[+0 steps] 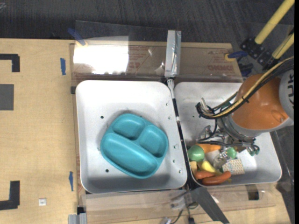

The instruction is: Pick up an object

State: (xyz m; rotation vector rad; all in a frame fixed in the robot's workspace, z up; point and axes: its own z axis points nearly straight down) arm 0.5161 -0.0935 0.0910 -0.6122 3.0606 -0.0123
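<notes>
In the right bin (261, 171) a pile of small toy foods lies at the near left corner: a green round piece (196, 152), a yellow piece (207, 166), a red pepper-like piece (213, 177) and a pale speckled block (235, 166). My gripper (225, 146) hangs straight down over this pile, under the orange wrist band (259, 106). The wrist and cables hide its fingertips. An orange piece (211, 148) and a small green piece (231, 152) show right at the gripper's lower end.
The left bin (93, 101) holds a teal divided plate (134, 144), tilted toward its near side. A ridge between the bins (176, 125) runs just left of the pile. A clear plastic panel (140, 59) stands behind both bins. Yellow rods (278, 15) cross the top right.
</notes>
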